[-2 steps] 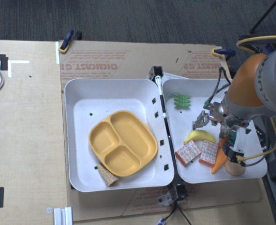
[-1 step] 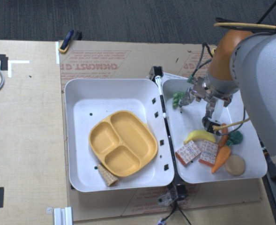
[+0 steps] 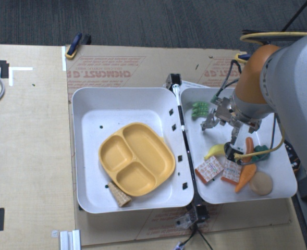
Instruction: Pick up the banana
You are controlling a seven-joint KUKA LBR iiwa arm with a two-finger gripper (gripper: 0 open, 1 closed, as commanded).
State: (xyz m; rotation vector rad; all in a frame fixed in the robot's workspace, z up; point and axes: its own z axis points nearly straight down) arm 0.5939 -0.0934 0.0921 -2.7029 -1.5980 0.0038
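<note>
Right bin (image 3: 208, 189), seen from above at a slant: banana (image 3: 214, 151), small and yellow, lying near the bin's middle, just above two printed packets (image 3: 209, 169). Tool (image 3: 223, 125) hovering over the banana's far side, between it and a green toy (image 3: 200, 110) near the back wall; opening not readable from this angle, so cannot tell how wide, and nothing visibly held. Carrot (image 3: 245, 177) and pale round lump (image 3: 261, 184) toward the near right corner, apart from the target; a second orange piece (image 3: 249, 144) and a teal scrap (image 3: 261, 151) close on the banana's right. Left bin (image 3: 90, 139) with a yellow divided plate (image 3: 137, 159) and a brown block (image 3: 119, 196), not involved. Step in hand, as judged: approach and alignment, grasp not yet made. For a clean grasp: shift toward the near side until centred over the banana's thick middle; turn the wrist to close across the short width rather than along the curve; descend straight and stop short of the bin floor; avoid pinching the packet edge beside it; lift slowly and watch for a slip.
</note>
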